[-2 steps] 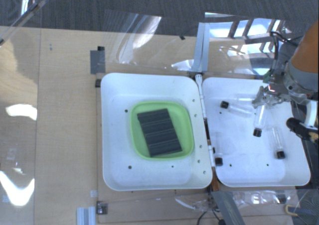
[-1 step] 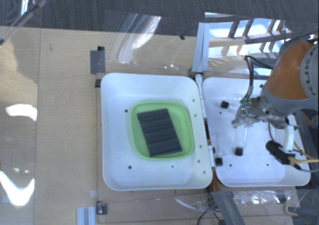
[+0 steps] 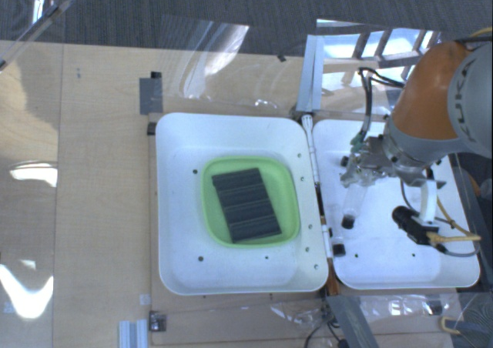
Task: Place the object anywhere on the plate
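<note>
A dark ribbed block (image 3: 246, 205) lay flat on the green plate (image 3: 289, 204) in the left bin (image 3: 173, 185), while the arm's gripper (image 3: 348, 212) hung over the right bin (image 3: 385, 262), well apart; whether its fingers were parted could not be told.
</note>
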Robot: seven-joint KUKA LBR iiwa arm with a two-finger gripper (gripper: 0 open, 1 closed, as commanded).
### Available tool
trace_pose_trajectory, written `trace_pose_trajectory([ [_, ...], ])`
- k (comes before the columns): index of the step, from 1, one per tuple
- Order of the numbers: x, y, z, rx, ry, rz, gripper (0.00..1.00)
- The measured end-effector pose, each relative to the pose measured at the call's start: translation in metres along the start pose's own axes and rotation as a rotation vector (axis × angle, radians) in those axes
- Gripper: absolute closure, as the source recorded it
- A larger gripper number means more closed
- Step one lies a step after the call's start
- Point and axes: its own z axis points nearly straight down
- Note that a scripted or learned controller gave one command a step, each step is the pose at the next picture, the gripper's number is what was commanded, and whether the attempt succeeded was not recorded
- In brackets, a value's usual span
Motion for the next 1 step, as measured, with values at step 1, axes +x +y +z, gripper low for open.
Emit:
trace_pose_trajectory([
  [1, 0.0814, 0.0005, 0.0029, 0.001, 0.001, -0.212, 1.0],
])
